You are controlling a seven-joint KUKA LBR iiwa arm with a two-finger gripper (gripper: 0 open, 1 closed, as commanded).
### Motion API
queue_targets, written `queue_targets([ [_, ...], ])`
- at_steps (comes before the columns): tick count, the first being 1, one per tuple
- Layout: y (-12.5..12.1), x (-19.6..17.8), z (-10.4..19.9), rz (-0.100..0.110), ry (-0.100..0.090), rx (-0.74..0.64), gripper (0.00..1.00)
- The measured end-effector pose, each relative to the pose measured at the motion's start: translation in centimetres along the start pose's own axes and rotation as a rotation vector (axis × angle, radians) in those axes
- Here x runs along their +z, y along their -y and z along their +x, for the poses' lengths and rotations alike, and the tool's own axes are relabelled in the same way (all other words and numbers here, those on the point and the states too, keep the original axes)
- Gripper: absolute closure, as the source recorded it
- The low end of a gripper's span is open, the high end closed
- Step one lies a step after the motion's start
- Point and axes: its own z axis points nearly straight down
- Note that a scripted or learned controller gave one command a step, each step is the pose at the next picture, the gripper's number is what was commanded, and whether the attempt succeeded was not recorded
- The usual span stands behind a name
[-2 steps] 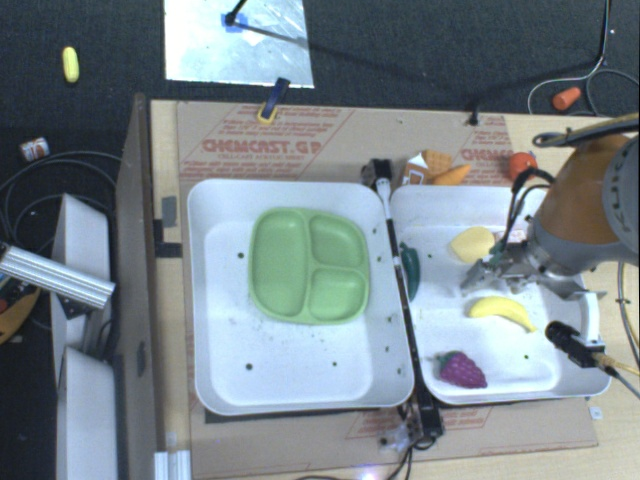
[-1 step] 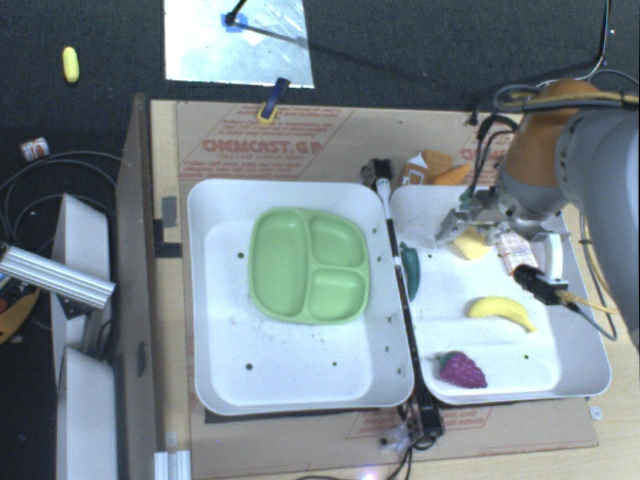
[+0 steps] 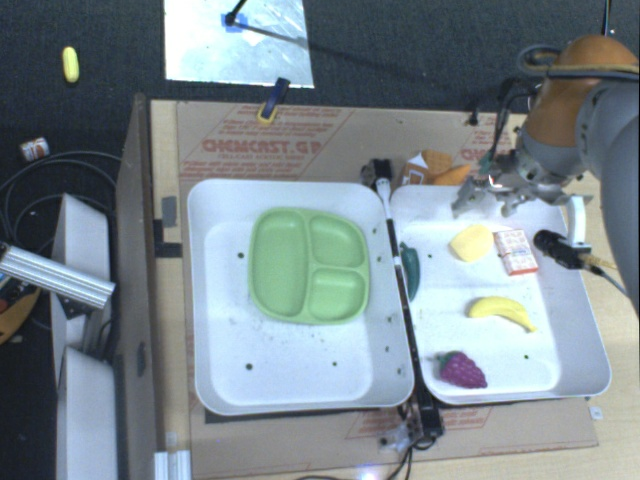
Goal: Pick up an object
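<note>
Far to the left of the gripper [image 3: 490, 200], in the left bin [image 3: 215, 368]: a green divided plate [image 3: 305, 266], flat on the white floor, three compartments facing up.

Closer in, still left of the gripper and nearer the camera: a dark green item [image 3: 408, 263], tucked against the divider wall where the two bins meet, too small to identify.

Just beyond the gripper and slightly left, outside the bins on the cardboard sheet [image 3: 300, 138]: an orange object [image 3: 445, 171], partly hidden by the bin rim.

Well below the gripper, near the front edge of the right bin [image 3: 590, 368]: a bunch of purple grapes [image 3: 462, 369], apart from everything else.

Directly beneath and a touch left of the fingers: a pale yellow rounded object [image 3: 470, 243], near the fingertips but not touching them.

At the far side of the right bin: the gripper itself, hanging from the grey arm [image 3: 600, 118], fingers spread apart, nothing between them.

Below the gripper, toward the camera: a banana [image 3: 502, 311], lying on its side in the middle of the bin floor.

Just below and right of the fingertips: a small red-and-white box [image 3: 515, 251], beside the yellow object, flat on the floor, ungrasped.
</note>
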Motion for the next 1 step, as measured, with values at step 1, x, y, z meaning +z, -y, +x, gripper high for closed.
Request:
queue_targets([
  [1,1.39,4.72,-1.49,-0.003,0.0,0.003,0.0],
])
